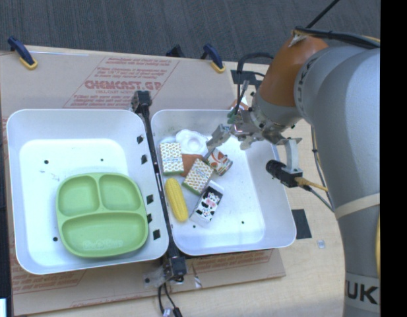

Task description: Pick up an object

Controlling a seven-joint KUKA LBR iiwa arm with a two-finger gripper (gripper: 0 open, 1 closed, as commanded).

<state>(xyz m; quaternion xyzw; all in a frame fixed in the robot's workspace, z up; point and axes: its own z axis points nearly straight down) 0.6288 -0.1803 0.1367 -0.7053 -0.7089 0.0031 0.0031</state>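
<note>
Small packets (190, 167), a corn cob (176, 199) and carton (208, 204) cluster in the right bin (269, 203).

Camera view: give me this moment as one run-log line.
arm: over right bin | gripper: above the object pile, nothing seen held | corn: lying in right bin | green plate: in left bin

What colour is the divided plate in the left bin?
Light green. The plate shows clearly in the camera view, lying flat in the left bin.

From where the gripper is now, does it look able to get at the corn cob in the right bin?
Probably yes. The corn cob lies exposed near the right bin's left wall, nothing on top. The gripper hovers over the pile beyond it; the wall beside it may crowd one finger.
</note>
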